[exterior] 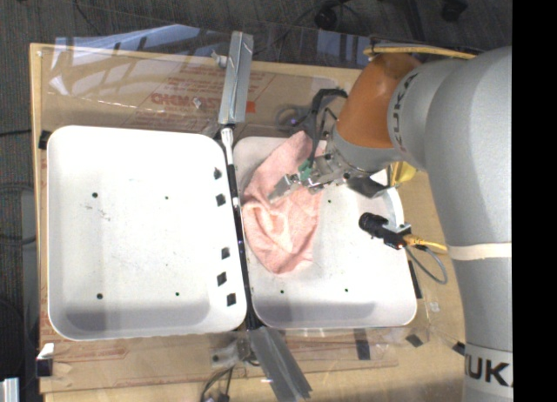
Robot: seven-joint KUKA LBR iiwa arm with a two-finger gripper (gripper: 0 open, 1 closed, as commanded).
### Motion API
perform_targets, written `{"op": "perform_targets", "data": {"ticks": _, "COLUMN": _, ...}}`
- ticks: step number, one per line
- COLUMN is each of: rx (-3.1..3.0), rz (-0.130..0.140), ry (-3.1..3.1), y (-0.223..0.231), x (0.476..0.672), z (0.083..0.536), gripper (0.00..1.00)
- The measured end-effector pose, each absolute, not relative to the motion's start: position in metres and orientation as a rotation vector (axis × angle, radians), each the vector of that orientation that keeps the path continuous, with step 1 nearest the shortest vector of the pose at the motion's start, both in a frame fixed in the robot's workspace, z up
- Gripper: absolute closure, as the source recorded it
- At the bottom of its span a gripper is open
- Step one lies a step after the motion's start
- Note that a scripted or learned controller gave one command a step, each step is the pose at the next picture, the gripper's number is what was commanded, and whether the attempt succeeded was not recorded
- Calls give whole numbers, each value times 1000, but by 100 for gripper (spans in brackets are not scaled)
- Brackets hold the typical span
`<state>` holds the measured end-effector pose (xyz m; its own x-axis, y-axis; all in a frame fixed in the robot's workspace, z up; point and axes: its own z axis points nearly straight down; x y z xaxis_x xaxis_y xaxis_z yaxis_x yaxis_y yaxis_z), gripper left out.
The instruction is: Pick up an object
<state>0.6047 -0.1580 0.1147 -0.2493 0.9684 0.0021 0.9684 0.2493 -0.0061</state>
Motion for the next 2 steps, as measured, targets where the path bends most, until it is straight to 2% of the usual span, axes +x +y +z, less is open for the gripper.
{"op": "perform_targets", "data": {"ticks": 1, "rx": -1727, "rz": -3, "ry": -2625, "y": -176, "x": 590, "z": 94, "gripper": 0}}
{"op": "perform_targets", "data": {"ticks": 2, "rx": -1720, "rz": -3, "ry": -2629, "y": -176, "x": 591, "z": 105, "gripper": 100}}
